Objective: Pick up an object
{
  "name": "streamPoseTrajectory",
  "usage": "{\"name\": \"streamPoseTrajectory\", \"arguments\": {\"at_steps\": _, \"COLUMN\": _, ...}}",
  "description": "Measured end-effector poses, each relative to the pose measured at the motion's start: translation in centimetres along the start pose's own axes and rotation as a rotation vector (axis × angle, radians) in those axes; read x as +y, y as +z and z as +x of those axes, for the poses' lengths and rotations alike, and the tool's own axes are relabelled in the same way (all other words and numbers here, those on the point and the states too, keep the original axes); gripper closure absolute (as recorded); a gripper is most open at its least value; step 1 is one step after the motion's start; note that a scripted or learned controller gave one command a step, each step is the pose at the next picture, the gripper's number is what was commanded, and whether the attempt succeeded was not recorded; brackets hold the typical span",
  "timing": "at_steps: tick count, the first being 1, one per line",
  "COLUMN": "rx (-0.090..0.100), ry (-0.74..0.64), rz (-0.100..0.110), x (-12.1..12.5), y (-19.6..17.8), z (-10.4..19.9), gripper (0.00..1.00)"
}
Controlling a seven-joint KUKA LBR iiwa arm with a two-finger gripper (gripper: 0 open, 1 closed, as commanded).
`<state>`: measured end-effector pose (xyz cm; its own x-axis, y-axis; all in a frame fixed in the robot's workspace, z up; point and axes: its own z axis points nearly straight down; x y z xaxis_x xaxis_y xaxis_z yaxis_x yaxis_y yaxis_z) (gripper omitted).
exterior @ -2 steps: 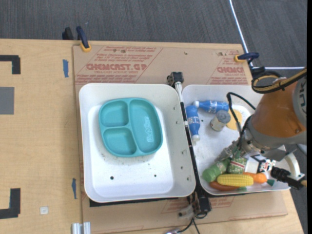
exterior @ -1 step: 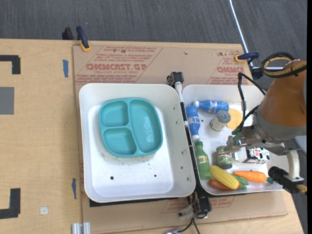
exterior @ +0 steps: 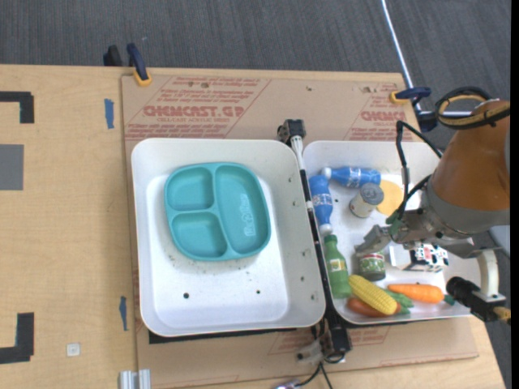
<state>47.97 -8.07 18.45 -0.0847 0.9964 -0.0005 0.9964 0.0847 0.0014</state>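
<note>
Grey carpet is seen beyond a pale wooden desk (exterior: 65, 217), on which a brown cardboard sheet (exterior: 203, 104) printed with red lettering is clamped. Everything below is placed relative to the left bin (exterior: 150, 217), a shallow white tray lying on that sheet. Inside it, toward its far left part, a teal divided plate (exterior: 217, 211) is laid flat. Touching its right wall, the right bin (exterior: 345, 154) is set alongside. Over the right half of that second bin the grey arm with its orange band (exterior: 478, 156) is seen, reaching in from the side farthest from the left bin. The end effector (exterior: 388, 235) is lowered into the right bin, just above a small round can (exterior: 372, 264); whether its fingers are open or closed cannot be told, as the view there is cluttered.

Just beyond the left bin's right wall a blue bottle (exterior: 319, 198) is laid lengthwise, and nearer the front a green bottle (exterior: 336, 266) lies along the same wall. A second blue bottle (exterior: 353, 176) is lying farther off, toward the back. Beside it a grey-capped jar (exterior: 366, 198) and what may be a yellow disc (exterior: 391, 194) are seen. Near the front, a corn cob (exterior: 373, 294) and a carrot (exterior: 418, 293) are lying side by side, and a black-and-white toy (exterior: 427, 255) rests just behind the carrot.
</note>
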Motion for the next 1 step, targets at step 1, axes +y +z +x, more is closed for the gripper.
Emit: {"name": "streamPoseTrajectory", "arguments": {"at_steps": 1, "rx": -0.004, "ry": -0.135, "rz": -0.004, "x": -0.11, "y": 9.86, "z": -2.08, "gripper": 0.0}}
